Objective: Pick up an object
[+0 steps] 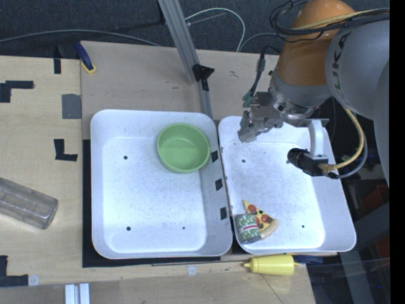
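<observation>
**Bench State: Gripper Above Right Bin, Objects Unheld**

Nearest the camera, one yellow bottle [273,265] is seen lying on its side on the bench, just outside the near rim of the right bin [329,233].

Inside the right bin, at its near left corner, two small items are found touching each other: one pizza-slice toy [261,216], triangular, with an orange crust and red and green spots, and one packet [247,229] with a green and white print, lying just nearer than the slice.

In the left bin [114,201], one light green bowl [183,147] is placed upright toward the far right corner, its opening facing up.

At the left edge of the bench, one clear plastic cylinder [26,202] is laid on its side.

Farthest back, the gripper [248,132] is positioned over the far left corner of the right bin. Nothing is seen between its fingers; whether they are open or closed cannot be told. The pizza-slice toy and the packet lie well apart from it, toward the near side; the bowl lies to its left.
</observation>
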`<state>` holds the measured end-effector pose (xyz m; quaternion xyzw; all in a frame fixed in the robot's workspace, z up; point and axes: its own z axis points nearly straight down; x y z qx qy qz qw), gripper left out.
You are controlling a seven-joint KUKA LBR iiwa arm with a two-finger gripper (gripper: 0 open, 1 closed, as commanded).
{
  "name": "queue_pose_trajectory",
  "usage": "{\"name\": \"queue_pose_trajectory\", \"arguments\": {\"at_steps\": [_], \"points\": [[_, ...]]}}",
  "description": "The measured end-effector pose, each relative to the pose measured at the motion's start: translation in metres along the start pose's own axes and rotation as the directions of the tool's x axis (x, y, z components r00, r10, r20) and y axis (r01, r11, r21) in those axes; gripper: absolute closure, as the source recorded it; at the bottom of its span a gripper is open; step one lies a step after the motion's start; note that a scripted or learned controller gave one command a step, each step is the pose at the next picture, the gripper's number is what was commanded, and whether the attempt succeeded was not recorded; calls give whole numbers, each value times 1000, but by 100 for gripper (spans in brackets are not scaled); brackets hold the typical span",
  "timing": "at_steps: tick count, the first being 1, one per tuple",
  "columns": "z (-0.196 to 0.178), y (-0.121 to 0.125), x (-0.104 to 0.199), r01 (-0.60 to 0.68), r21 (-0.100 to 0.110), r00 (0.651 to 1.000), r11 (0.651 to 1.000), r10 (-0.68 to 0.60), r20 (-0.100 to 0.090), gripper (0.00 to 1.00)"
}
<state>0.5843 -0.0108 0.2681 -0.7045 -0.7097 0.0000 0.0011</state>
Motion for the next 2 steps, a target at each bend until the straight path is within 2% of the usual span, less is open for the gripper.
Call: {"name": "queue_pose_trajectory", "arguments": {"at_steps": [1,2], "points": [[21,-2,52,-1,2,1000,1000,1,1,100],[25,3,96,-1,0,1000,1000,1,1,100]]}}
